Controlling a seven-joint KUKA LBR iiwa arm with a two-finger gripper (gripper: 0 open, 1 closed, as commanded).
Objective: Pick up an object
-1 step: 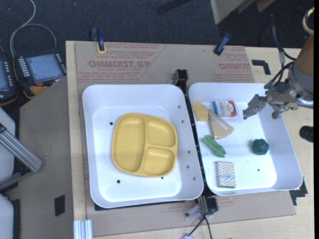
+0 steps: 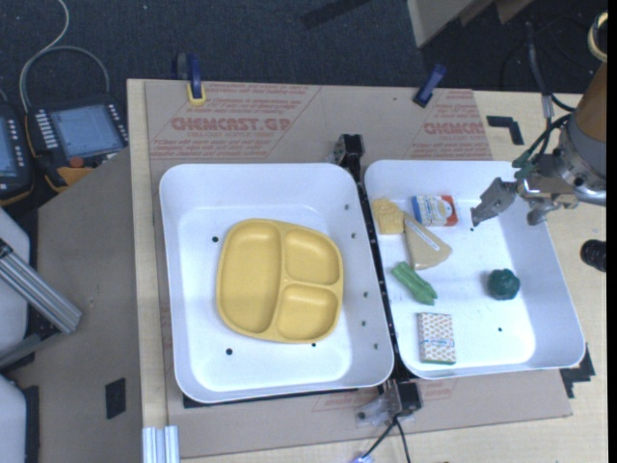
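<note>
Two shallow white bins sat side by side on a brown cardboard-covered bench. The left bin (image 2: 183,258) held a yellow divided tray (image 2: 280,280) with three compartments, lying flat near its middle. The right bin (image 2: 540,345) held the loose objects: a blue, white and red packet (image 2: 435,209) near the far wall, a yellow block (image 2: 388,217) just left of it, a pale wedge-shaped piece (image 2: 427,246) touching or nearly touching the block's near side, a green pod-like item (image 2: 414,283) lying at a slant beside the bin's left wall, a small printed box (image 2: 436,338) toward the near edge, and a dark green ball-like object (image 2: 502,284) well apart from the others on the right side of the floor. The arm came in from the right, and its gripper (image 2: 508,208) hung over the far right part of the right bin. Its two fingers were spread apart, one (image 2: 488,204) pointing toward the packet and the other (image 2: 536,210) nearer the bin's right wall, with nothing between them. The packet lay just to the left of the nearer fingertip, apart from it. The dark green object lay closer to the camera than the gap between the fingers, clearly outside it. How high the fingers stood above the bin floor could not be told from this slanted view.
</note>
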